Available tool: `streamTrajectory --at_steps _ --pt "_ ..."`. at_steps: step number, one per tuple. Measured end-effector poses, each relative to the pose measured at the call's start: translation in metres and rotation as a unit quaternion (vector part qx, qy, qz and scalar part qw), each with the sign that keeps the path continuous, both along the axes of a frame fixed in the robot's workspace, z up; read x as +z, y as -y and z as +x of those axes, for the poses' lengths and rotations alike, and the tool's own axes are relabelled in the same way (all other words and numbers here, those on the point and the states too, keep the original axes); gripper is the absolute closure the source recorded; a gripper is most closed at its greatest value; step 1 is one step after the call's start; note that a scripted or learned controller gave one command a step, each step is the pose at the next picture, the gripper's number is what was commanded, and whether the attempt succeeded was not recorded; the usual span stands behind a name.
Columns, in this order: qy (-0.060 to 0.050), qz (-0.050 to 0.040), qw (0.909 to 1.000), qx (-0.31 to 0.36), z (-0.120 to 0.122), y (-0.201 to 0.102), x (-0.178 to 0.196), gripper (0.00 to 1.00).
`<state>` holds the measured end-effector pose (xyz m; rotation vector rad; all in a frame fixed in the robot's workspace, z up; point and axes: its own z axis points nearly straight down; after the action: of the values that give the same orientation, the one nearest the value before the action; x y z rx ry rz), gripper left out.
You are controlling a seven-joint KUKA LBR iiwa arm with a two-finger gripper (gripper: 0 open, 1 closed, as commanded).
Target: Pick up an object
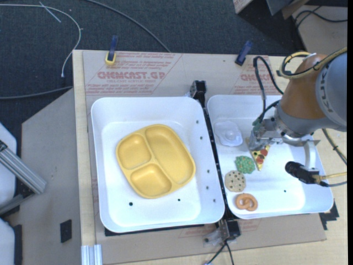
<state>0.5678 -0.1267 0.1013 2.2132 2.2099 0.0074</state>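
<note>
Arm: the grey arm with an orange band comes in from the right and bends down over the right bin.
Hand: the hand is low in the right bin, directly over the pizza slice; whether it is clenched or released, I cannot tell.
Pizza slice: a small toy slice, red and yellow, lies in the middle of the right bin, partly under the hand. It is not clear if the hand touches it.
Broccoli: a green piece lies just left of the slice.
Cookie: a round cookie with dark chips lies below the broccoli, near the left wall of the bin.
Pretzel: an orange pretzel lies at the front of the bin, just below the cookie.
Cup: a clear plastic thing, maybe a cup or lid, lies in the back left part of the right bin.
Left bin: the left bin holds a yellow tray with three compartments.
Desk: both bins stand side by side on the desk.
</note>
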Motion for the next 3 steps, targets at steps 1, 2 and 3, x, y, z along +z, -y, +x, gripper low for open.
streamTrajectory --at_steps 1,2,3 --pt "-0.004 0.0029 1.0000 0.001 0.009 0.000 0.046 1.00" --pt "-0.004 0.0028 1.0000 0.002 0.016 -0.001 0.092 1.00" --pt "-0.003 0.0026 1.0000 0.001 0.012 -0.001 0.155 1.00"
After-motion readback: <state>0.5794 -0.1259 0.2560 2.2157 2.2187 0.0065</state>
